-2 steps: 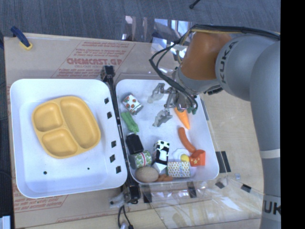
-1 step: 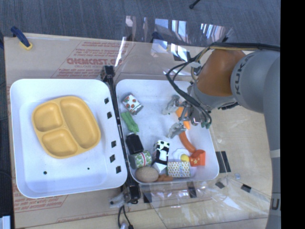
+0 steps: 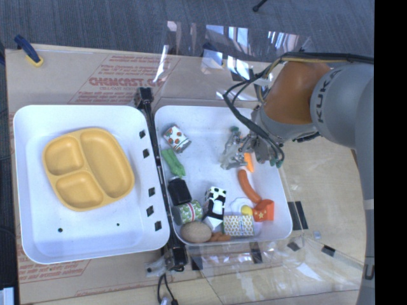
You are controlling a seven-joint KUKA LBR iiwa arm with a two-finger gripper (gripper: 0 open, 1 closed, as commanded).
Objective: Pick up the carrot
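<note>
1. closing in on the carrot (image 3: 248,162): the claw (image 3: 233,155) sits low in the right bin (image 3: 203,122), the small orange carrot just right of its tips.
2. cannot tell how wide it gapes; nothing visibly held.
3. next: centre over the carrot, away from the sausage (image 3: 248,186) below, then pinch.
</note>
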